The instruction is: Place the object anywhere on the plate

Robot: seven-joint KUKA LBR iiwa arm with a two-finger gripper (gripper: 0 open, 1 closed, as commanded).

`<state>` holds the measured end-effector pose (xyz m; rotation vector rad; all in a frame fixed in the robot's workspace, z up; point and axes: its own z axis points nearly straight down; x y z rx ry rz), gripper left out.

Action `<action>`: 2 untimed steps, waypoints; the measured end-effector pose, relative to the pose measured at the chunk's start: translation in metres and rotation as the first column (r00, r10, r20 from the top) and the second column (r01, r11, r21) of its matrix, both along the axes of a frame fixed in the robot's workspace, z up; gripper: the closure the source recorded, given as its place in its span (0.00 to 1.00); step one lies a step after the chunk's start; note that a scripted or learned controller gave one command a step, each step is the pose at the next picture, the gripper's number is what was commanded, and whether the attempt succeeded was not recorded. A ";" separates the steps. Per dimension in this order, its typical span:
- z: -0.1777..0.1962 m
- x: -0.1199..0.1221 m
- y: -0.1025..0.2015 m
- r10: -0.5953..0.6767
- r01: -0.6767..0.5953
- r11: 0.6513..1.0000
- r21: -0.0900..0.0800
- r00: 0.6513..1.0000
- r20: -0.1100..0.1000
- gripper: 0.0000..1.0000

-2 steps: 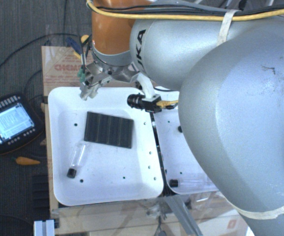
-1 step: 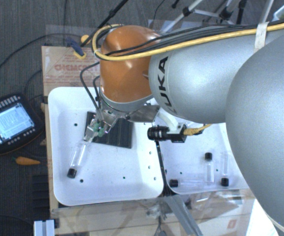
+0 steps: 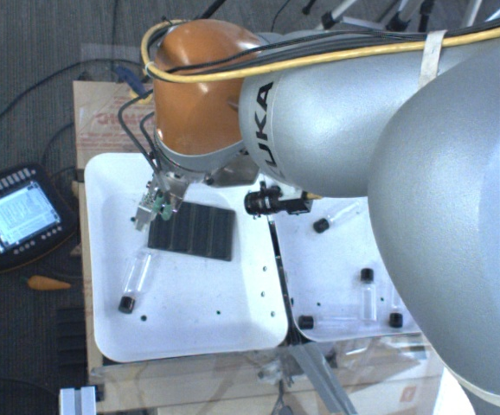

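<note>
A black ribbed plate (image 3: 193, 231) lies flat in the upper middle of the left bin (image 3: 200, 309). My gripper (image 3: 153, 207) hangs just over the plate's upper left corner, below the orange wrist band. A clear tube with a black cap (image 3: 134, 283) lies on the bin floor below and to the left of the plate, apart from both plate and gripper. I cannot make out anything held at the gripper's tip.
The right bin (image 3: 323, 271) holds several clear tubes with black caps, one near its top (image 3: 332, 218) and others lower down (image 3: 368, 290). The big grey arm covers the right bin's far side. A control pendant (image 3: 16, 216) lies on the floor to the left.
</note>
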<state>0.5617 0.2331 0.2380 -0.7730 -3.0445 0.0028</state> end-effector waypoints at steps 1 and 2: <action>-0.036 0.006 0.000 0.105 -0.105 0.995 0.000 0.995 -0.001 1.00; 0.013 0.023 -0.001 0.170 -0.170 0.985 0.000 0.985 0.001 1.00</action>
